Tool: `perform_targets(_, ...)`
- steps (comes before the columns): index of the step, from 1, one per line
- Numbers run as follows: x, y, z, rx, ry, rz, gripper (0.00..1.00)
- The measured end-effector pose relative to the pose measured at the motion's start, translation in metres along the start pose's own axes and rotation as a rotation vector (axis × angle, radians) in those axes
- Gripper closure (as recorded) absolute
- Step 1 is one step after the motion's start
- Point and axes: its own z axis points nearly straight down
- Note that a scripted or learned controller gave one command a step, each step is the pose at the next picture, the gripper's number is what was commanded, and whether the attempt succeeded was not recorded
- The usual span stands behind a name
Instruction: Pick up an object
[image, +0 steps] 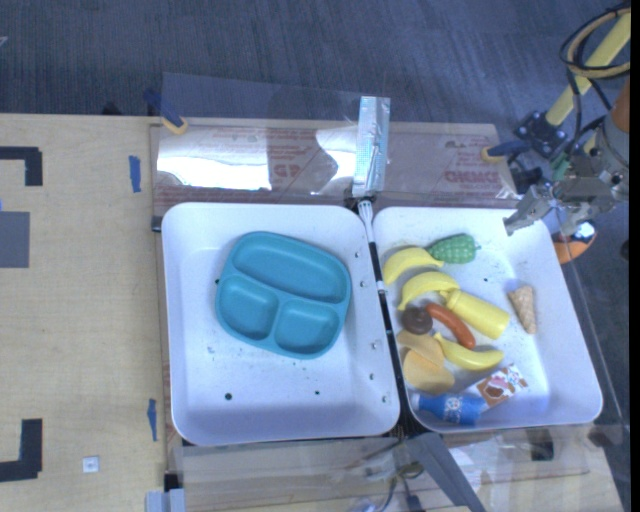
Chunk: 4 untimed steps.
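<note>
The right bin (575, 345) holds a pile of toy food. I see two yellow bananas (412, 272), a green leafy piece (453, 248), a yellow bottle shape (478, 312), a red-brown sausage (450, 322), a tan cone (523, 304), a blue can (449, 407) and a small printed packet (500, 384). My gripper (540, 205) hangs over the far right corner of this bin, above and to the right of the green piece. It touches none of the objects.
The left bin (190, 330) carries a blue divided plate (283, 292). A clear plastic wall (300, 155) runs behind both bins. Cables and the arm's wrist (590, 110) crowd the upper right. Wooden bench (70, 300) lies to the left.
</note>
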Motion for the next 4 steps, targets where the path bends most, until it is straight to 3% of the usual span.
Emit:
perform_targets(1,0.087,-0.035,0.139,0.001,0.002,0.007,0.0)
perform_targets(2,0.057,-0.025,0.184,-0.002,0.001,0.156,0.0)
perform_targets(3,0.056,-0.024,0.172,-0.008,0.001,0.157,1.0)
perform_targets(4,0.056,-0.024,0.173,-0.006,0.001,0.157,0.0)
